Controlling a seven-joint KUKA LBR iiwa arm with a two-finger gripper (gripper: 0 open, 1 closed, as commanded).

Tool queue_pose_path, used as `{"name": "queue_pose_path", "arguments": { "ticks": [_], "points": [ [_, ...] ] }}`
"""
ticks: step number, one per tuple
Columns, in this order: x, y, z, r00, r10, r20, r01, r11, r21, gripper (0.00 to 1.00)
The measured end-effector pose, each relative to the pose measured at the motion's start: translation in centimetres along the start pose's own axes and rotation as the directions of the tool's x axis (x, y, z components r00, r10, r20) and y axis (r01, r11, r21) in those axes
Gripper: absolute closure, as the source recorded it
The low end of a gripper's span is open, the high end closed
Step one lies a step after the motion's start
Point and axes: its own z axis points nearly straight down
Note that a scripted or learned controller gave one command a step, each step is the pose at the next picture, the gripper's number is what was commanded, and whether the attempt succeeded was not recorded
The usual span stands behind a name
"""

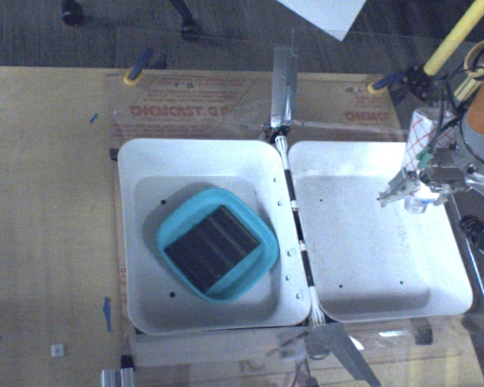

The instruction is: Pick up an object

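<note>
The thing to pick up is, as far as we can judge, the blue dish (218, 244), a shallow tray with rounded corners and a dark ribbed insert (210, 248) lying inside it. It rests flat on the floor of the left bin (145, 168), a little below the middle of that bin and turned at an angle to its walls.

The right bin (371, 280) stands just beside the left one, and the two rims touch along the middle. The hand (405, 192) hangs over the upper right part of the right bin, near its far wall, and well apart from the dish. Something thin and pale points from it toward the left, but the picture is too blurred there, so we cannot tell whether the hand is spread or pressed together. We see nothing between its fingers.

In our judgement the task is at its first step: the approach is not yet made, and the dish is untouched. The next move calls for the arm to cross the middle rims, come above the dish, and go down on one raised edge, because the dish looks too wide to be taken across its body.

We count two bins, one dish, one insert and one hand on the worktop (48, 216).
</note>
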Motion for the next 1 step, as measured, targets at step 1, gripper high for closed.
{"name": "queue_pose_path", "arguments": {
  "ticks": [1],
  "points": [
    [-4.41, 3.11, 6.53, 1.0, 0.026, 0.0, -0.026, 1.0, 0.0, 0.0]
  ]
}}
